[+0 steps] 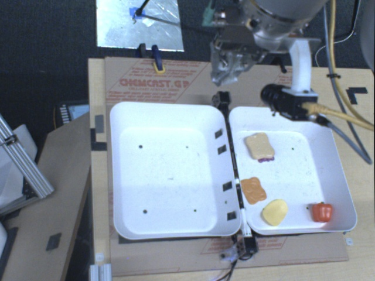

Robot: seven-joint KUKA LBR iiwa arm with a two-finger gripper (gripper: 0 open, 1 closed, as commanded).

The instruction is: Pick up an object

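Visitor: Where's the gripper [225,69] at the moment?

Colleague: It's up off the counter [55,215], hanging over the far strip of the brown cardboard sheet with red lettering [153,82]. That puts it just beyond the far rims of the two shallow white plastic bins, roughly in line with the seam where they meet.

Visitor: Apart or together?

Colleague: I can't tell from where I stand. It's a blur of bright metal under the grey wrist.

Visitor: And the things it could pick?

Colleague: All four lie in the right-hand bin [304,163], as we look at it. The beige toy bread slice with a purple edge [259,146] lies flat towards the far end, close to the wall shared with the left-hand bin [170,157]. The flat orange toy piece [254,189] is nearer to us, right against that same shared wall.

Visitor: And the yellow one?

Colleague: The rounded yellow toy piece [274,212] sits by the near edge, just beside the orange one and almost touching it. The small red toy fruit [321,212] is in the near right corner, apart from the yellow one.

Visitor: Anything else about?

Colleague: There's a blue and yellow clamp [157,58] on the cardboard's far edge. Beyond the counter lies a crinkled silver foil sheet [139,16].
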